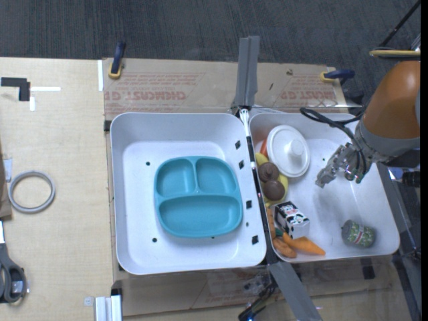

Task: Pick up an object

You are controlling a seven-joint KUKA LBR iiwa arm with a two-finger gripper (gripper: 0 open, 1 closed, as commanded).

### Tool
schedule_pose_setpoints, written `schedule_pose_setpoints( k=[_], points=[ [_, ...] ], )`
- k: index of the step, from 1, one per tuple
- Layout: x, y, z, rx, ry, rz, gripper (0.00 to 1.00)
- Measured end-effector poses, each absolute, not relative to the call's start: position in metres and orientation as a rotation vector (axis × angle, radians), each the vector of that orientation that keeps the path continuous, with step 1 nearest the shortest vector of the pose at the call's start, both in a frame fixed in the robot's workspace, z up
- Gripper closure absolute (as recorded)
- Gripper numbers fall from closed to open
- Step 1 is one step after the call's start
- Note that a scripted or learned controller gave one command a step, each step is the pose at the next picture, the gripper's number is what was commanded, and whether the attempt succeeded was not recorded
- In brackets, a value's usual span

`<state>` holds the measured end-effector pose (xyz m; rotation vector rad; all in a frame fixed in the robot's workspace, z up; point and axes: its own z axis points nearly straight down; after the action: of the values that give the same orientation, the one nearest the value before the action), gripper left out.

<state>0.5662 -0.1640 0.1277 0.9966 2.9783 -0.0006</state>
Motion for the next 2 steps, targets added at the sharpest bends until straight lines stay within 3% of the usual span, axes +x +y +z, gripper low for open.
schedule_pose_setpoints(
  k=[1, 2],
  points=[
    [0.6045, -0.1226, 0.0936, 0.867, 3.012, -0.002, 1.0],
    [0.6033, -0.1224, 0.0924, 0.869, 3.017, -0.003, 0.0]
  ],
)
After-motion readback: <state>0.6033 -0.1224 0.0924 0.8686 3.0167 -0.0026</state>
